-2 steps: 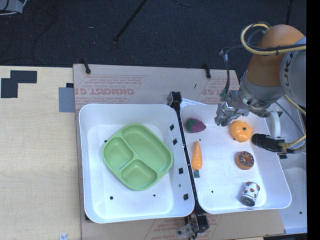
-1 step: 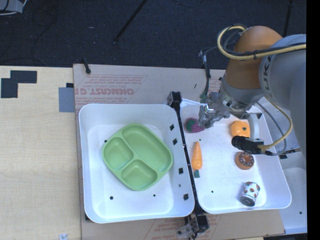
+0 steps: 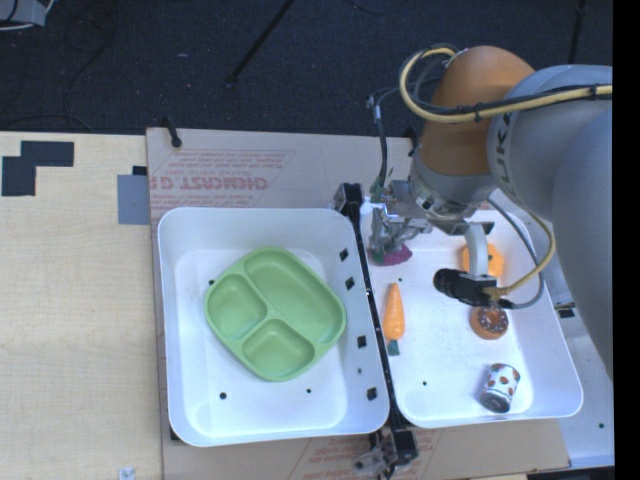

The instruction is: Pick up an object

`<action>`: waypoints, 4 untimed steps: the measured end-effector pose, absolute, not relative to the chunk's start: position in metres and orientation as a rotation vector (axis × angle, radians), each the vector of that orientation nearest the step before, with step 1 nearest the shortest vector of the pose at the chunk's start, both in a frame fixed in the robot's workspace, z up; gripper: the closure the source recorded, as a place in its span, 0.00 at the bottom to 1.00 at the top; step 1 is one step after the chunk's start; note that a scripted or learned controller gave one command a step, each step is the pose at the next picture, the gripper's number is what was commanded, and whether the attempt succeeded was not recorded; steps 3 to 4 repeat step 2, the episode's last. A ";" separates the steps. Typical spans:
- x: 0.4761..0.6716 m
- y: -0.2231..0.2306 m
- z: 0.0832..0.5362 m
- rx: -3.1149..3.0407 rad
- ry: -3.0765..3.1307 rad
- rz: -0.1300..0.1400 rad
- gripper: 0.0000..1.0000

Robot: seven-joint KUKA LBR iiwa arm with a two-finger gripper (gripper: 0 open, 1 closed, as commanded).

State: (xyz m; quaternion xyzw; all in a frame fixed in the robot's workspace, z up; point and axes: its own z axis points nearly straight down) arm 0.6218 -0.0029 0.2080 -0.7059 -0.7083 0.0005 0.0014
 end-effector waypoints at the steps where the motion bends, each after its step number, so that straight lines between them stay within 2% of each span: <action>1: 0.637 0.051 0.212 -2.215 -2.225 0.000 1.00; 2: 0.639 0.105 0.226 -2.214 -2.225 0.000 1.00; 4: 0.639 0.105 0.226 -2.214 -2.225 0.000 1.00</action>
